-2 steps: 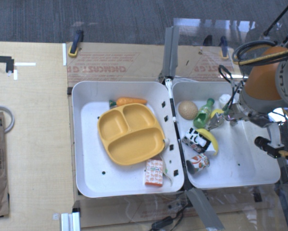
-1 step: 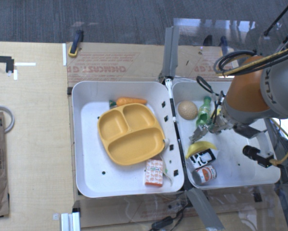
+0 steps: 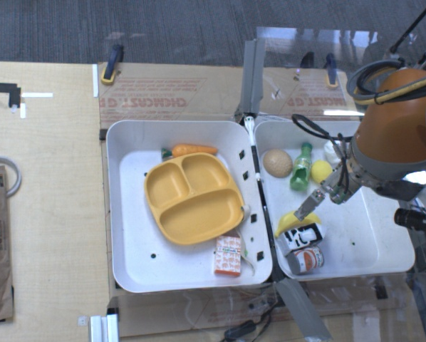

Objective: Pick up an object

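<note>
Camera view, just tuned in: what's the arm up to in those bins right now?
The arm reaches into the right bin, its pincer low over the yellow banana near the can. Nothing is visibly held. A green bottle, lemon and tan ball sit behind. The left bin holds a yellow plate, carrot and juice carton.

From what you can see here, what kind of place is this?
Probably a robotics lab bench set up for grasping trials. A grey and orange arm reaches over two white bins, left bin and right bin, filled with toy food such as a carrot. Clamps hold the cardboard backing.
</note>
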